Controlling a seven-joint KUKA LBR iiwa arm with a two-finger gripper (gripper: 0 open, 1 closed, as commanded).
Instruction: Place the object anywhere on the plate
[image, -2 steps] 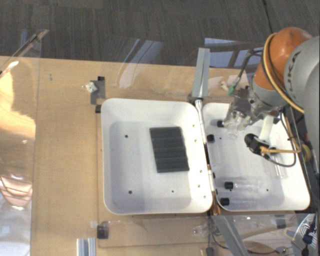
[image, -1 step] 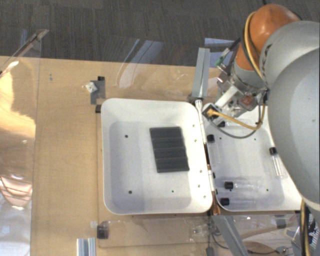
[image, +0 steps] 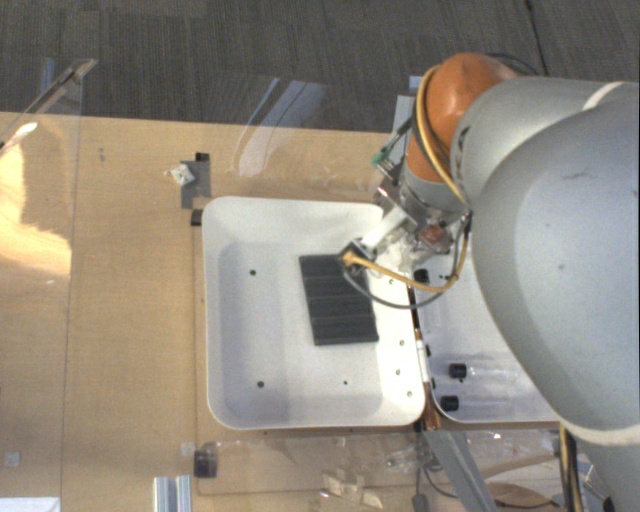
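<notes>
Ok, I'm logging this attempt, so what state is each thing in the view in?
dark plate: lying flat in the left bin, slightly askew to its walls.
left bin: upright on the bench, holding the plate.
right bin: upright beside it, largely covered by the arm.
gripper: low over the plate's upper right corner.

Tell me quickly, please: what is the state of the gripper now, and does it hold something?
Gripper: cannot be told; it is above the upper right corner of the dark plate in the left bin, no object visible in it.
</notes>
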